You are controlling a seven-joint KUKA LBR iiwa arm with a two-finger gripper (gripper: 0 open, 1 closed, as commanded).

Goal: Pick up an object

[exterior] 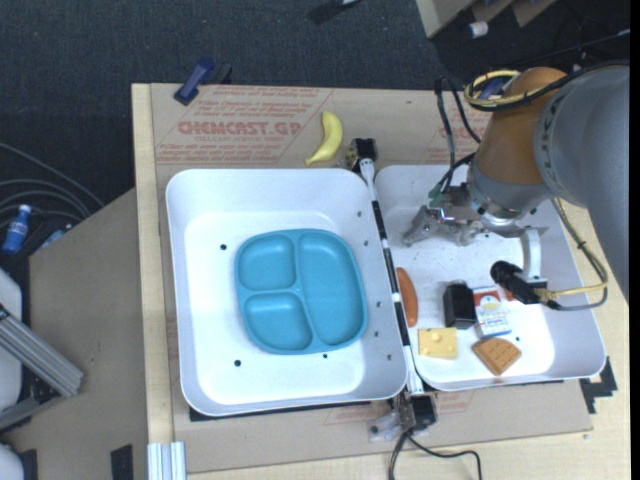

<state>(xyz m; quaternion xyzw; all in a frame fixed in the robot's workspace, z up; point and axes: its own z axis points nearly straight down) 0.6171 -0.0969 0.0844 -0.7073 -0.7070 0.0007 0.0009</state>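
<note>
A blue plate [299,290] lies in the bin far left of the end effector [432,224]. The hot dog [407,295], cheese [437,343] and cracker [497,354] lie below it. Its grip state is indiscernible.

Banana [326,139] (outside bins), blue clip [195,81]

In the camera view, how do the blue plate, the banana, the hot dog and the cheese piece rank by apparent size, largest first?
1. Blue divided plate, by far the largest.
2. Banana and hot dog: they look alike in length, so I do not rank them.
3. Yellow cheese piece, the smallest.
</note>
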